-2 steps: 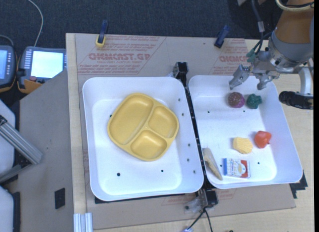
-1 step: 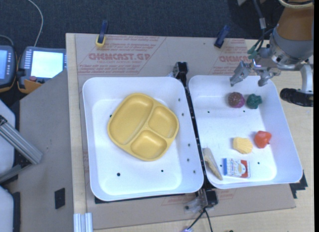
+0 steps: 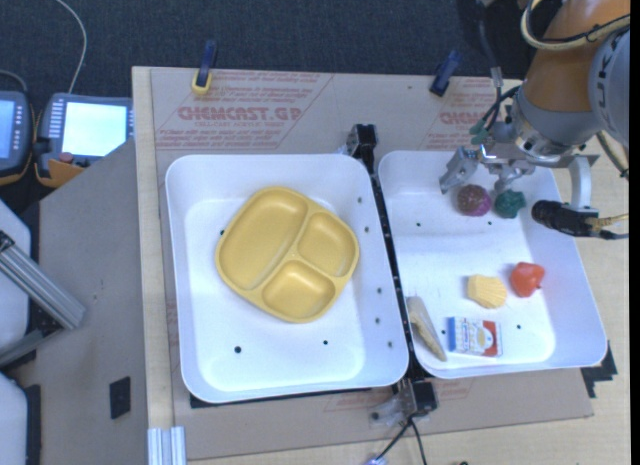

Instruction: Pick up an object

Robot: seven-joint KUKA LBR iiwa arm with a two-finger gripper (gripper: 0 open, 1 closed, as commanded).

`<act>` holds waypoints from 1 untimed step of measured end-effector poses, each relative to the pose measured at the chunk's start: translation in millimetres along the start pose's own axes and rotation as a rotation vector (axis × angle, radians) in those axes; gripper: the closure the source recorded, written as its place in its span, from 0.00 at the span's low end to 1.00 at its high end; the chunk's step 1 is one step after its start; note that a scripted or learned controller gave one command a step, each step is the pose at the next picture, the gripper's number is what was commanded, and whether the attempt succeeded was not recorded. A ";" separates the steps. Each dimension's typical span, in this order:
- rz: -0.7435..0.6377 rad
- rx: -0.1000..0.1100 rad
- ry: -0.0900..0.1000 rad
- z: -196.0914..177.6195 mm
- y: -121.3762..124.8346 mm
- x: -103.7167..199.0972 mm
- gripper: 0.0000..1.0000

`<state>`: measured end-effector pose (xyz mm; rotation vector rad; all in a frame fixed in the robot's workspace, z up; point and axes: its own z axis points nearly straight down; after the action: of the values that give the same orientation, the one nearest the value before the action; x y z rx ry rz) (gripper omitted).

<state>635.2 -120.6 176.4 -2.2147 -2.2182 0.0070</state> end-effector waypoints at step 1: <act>0.001 -0.004 -0.002 60.5 1.9 2.3 0.00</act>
<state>636.6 -118.3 115.9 -2.2188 -2.2209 0.0048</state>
